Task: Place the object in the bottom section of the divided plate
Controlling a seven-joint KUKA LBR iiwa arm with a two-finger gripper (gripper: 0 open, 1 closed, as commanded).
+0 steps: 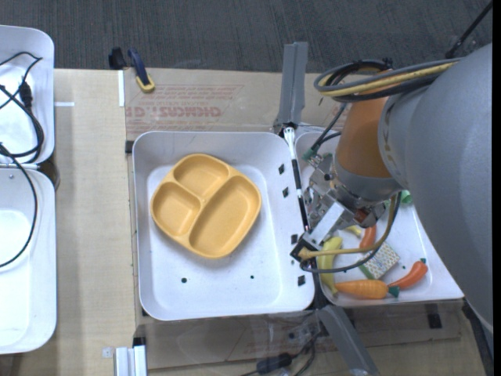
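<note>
1. We see the gripper [311, 245] low in the right bin [438, 288], at its left edge, hard against the wall that divides it from the left bin [149, 210]; whether it is released or clenched we cannot tell, and we cannot see anything held in it
2. The grey arm with its orange band [362, 143] comes in from the right and covers most of the right bin's upper half
3. Toy foods lie in the lower part of the right bin: a yellow banana [329, 257] touching or just beside the gripper's tip, an orange carrot [362, 289] below it, a second carrot [410, 275] farther right near the bin's edge, a pale speckled block [380, 263] between them, and a reddish piece [368, 236] partly under the wrist
4. Which of these is the object to be moved we cannot tell; the banana lies closest to the gripper
5. The yellow divided plate [205, 204] sits well apart from the gripper, in the upper middle of the left bin, with two small sections on its upper left and one large section on its lower right
6. We see nothing lying in the plate's sections
</note>
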